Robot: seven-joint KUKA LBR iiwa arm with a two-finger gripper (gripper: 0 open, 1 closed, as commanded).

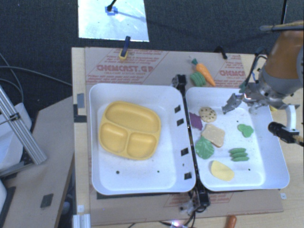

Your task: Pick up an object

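Camera view: arm reaches in from the right, pincer (236, 101) hanging over the back part of the right bin (270, 175). Fingers look slightly apart with nothing between them; blurry though, so treat that as my read, not certain.

Candidates, all in the right bin:
- cookie (207, 113): nearest the pincer, just left and forward of it, lying flat.
- purple piece (195, 120): tight against the bin's left wall, poor clearance.
- bread slice (214, 135): mid bin, touching or nearly touching the lettuce leaf (204, 147).
- green pea pod (239, 154): isolated, clear floor around it.
- small green piece (246, 130): isolated too, right of centre.
- yellow slice (222, 170): front of the bin, flat.

Left bin (109, 182) holds only a yellow divided tray (129, 129). Carrot (204, 71) and another green item (198, 79) sit outside on the worktop (156, 66), behind the bins.

Judgement for this step: no target committed yet. Go for an isolated item, pea pod or small green piece, rather than the bread/lettuce pair or the wall-hugging purple one. Cookie is the shortest move, but it is flat and thin, so the fingers would need to reach the bin floor. Centre over the item, align the fingers across its narrow axis, descend straight, close only at the floor. Risks: fingertips skidding a flat piece, or nudging a neighbour.
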